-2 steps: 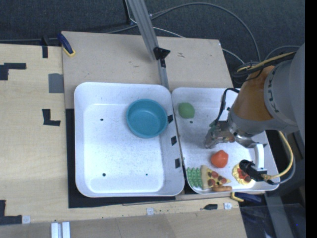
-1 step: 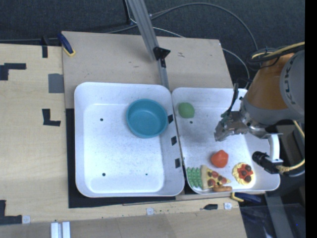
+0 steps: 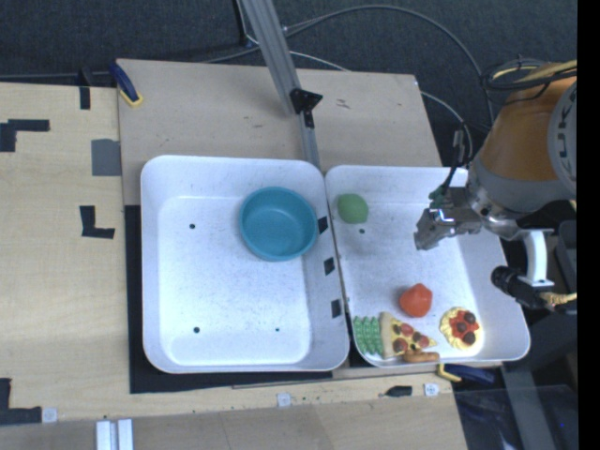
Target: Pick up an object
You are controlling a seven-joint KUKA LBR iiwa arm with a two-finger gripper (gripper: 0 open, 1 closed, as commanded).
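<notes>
My gripper [image 3: 429,233] hangs over the right bin [image 3: 375,261], near its right side, with nothing visible between its fingers. A green ball [image 3: 352,207] lies at the bin's upper left, well left of the gripper. A red tomato-like object [image 3: 416,300] sits below the gripper. A pizza slice toy [image 3: 396,337] lies along the bin's front edge, and a small round tart with red pieces [image 3: 460,327] rests at the front right corner.
The left bin [image 3: 187,279] holds a blue bowl [image 3: 277,222] near its upper right. A grey pole [image 3: 277,54] slants down to the seam between the bins. Cables run behind the right bin.
</notes>
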